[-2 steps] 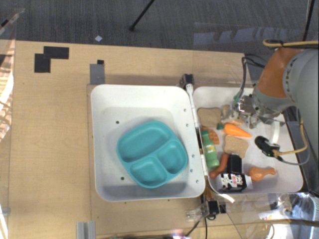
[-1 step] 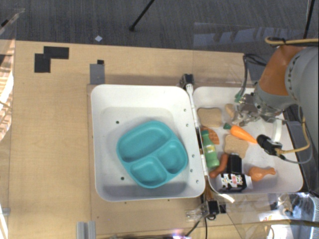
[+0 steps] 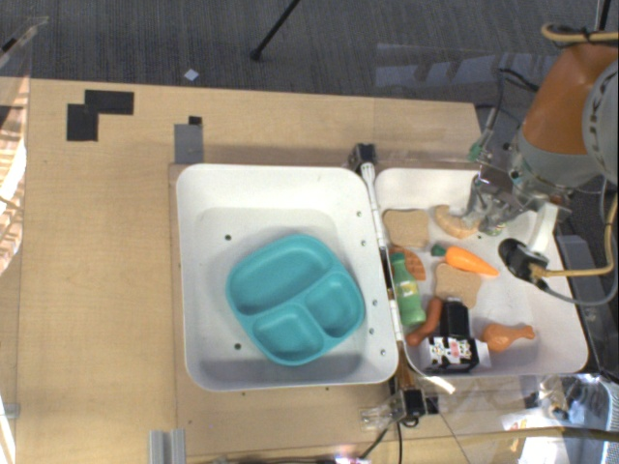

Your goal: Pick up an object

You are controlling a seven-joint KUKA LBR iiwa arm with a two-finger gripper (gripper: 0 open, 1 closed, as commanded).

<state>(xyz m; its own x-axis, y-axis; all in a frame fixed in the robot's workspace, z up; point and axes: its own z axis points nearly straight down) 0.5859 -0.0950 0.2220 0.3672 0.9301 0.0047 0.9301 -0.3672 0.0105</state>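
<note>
While the fingers [image 3: 491,213] hover apart and grip nothing, the pale curved plastic toy food piece [image 3: 451,222] lies just beside their tips in the shallow white bin [image 3: 571,341], likely light, stiff and slippery, best pinched across its narrow middle.

Plate [image 3: 295,300] in left bin [image 3: 198,259] (alone)
</note>
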